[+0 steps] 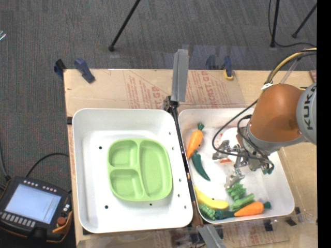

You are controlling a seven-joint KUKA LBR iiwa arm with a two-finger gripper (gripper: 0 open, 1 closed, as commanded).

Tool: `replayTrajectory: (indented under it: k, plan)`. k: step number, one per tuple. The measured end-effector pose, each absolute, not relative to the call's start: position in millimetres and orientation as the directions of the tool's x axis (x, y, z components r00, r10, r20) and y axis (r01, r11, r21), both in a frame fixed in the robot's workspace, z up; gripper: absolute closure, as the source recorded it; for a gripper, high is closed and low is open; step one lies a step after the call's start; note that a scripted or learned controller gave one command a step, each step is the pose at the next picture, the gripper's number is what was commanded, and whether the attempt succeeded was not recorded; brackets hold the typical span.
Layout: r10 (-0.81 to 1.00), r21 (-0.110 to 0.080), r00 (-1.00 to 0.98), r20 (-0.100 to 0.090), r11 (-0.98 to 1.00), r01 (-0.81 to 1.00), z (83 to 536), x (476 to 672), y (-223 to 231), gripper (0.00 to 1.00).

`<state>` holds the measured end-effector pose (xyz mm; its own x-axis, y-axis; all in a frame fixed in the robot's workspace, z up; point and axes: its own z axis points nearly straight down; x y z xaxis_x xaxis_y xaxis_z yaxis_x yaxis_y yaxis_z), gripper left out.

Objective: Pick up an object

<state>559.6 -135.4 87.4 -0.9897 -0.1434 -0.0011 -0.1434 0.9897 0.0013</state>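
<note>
Two white bins [83,138], one green tray [139,169], two carrots [194,141], one banana [209,199], one green pepper [200,167]

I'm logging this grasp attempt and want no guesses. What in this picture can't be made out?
- Gripper: a small tangle of metal seen from above; open, shut or holding anything cannot be told.
- Red item on the right bin floor: partly covered by the gripper hardware, too small to identify.
- Green toys beneath the gripper: contact with them cannot be judged.
- Arm: cut off at the right edge.
</note>
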Motion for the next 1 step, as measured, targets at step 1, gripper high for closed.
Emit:
replayTrajectory:
  k: [1]
  plan:
    - [-0.261,-0.007,-0.965,0.013,0.965,-0.261,88.6,613.3,-94.1,0.0]
